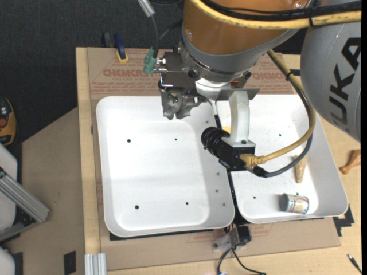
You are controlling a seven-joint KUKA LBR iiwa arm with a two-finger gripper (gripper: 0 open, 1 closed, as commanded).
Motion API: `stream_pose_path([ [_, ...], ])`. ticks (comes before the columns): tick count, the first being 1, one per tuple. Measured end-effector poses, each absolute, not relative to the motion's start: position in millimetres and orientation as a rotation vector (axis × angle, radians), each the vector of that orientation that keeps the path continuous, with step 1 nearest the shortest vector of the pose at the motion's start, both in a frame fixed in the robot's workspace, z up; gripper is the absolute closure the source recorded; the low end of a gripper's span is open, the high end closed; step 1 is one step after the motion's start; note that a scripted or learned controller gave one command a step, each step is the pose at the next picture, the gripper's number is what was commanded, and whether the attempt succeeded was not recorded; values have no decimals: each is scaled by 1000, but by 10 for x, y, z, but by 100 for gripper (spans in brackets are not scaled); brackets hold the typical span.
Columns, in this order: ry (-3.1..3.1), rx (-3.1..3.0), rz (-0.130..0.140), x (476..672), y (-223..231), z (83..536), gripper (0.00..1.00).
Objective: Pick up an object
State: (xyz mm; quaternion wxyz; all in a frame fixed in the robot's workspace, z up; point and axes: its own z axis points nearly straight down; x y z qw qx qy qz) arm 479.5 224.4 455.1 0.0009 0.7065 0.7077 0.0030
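The arm was seen nearest the lens, its orange band and grey casing filling the top of the view, with a yellow hose and black cable looping down from it. Beneath the wrist the gripper was noted hanging over the far edge of the left bin, close to the rim between the two bins. Its dark fingers were bunched together and seen from above; how far apart they stood could not be told, and nothing was made out between them.

Well to the right of the gripper and nearer the camera, a small cylindrical can with a gold-toned body was recorded lying on its side by the near wall of the right bin. A slim tan stick-like piece was observed just beyond the can, also well apart from the gripper. A black fitting on a white bracket was noted below and right of the gripper, over the shared rim. Behind the gripper, a blue and yellow clamp was seen at the cardboard's far edge.
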Motion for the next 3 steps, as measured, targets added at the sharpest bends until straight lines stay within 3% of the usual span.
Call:
stream_pose_path([
  [2,2222,2217,11,4792,2248,5378,100],
  [3,2223,2218,2,4791,2248,5351,0],
])
